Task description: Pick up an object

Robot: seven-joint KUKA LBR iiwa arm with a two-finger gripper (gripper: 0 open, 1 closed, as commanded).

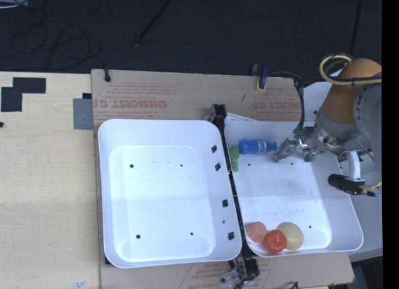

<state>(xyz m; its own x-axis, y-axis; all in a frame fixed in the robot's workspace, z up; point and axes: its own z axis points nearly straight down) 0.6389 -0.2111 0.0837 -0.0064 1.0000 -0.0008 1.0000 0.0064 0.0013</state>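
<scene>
Red ball (275,241) sits at the right bin's (340,219) front; pincer (288,150) spread, near blue bottle (257,146).

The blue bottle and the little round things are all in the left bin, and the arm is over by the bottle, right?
Not quite. The camera view shows the blue bottle and the round things in the right bin, not the left. The gripper is indeed beside the bottle.
</scene>
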